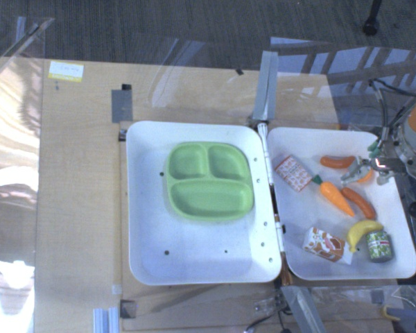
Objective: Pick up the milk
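Near the front of the right bin (pixel 402 272), a white carton with a brown print, which I take for the milk (pixel 324 244), lies on its side. My gripper (pixel 359 171) hangs over the far right part of that bin, above an orange sausage and well behind the milk. Nothing of the milk is between its tips. A red-and-white box (pixel 292 173) lies at the bin's far left.
Around the gripper lie a red sausage (pixel 338 161), a carrot (pixel 336 196) and another sausage (pixel 361 202). A banana (pixel 362 232) and a green can (pixel 379 246) sit just right of the milk. The left bin (pixel 145 255) holds a green divided plate (pixel 209 182).
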